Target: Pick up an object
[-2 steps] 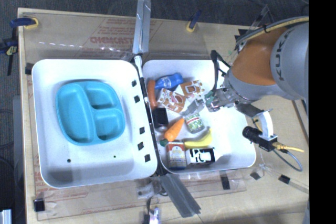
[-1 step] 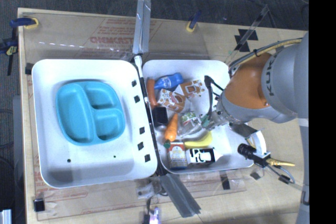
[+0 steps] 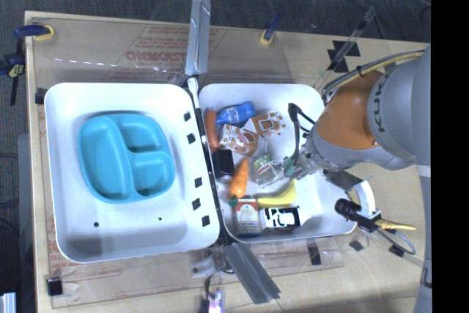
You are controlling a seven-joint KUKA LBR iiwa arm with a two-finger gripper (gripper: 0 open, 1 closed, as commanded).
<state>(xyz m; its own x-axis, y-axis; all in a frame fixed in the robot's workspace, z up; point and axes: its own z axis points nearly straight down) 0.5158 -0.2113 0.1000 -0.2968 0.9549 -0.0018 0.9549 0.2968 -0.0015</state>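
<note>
Watching grey two-finger gripper (image 3: pixel 294 168) dipping into right white bin (image 3: pixel 311 100) at 3 o'clock, beside curved yellow banana (image 3: pixel 279 194); jaw state I cannot tell. Worrying crinkly clear wrapper (image 3: pixel 266 168) is crowding pick, risking slip.

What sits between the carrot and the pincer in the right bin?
In the camera view, a clear crumpled wrapper lies between the carrot and the pincer.

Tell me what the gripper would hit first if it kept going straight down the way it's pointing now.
Probably the clear crinkly wrapper in the right bin. The gripper sits right at its edge, with the banana just below it. Depth is hard to judge from above.
</note>
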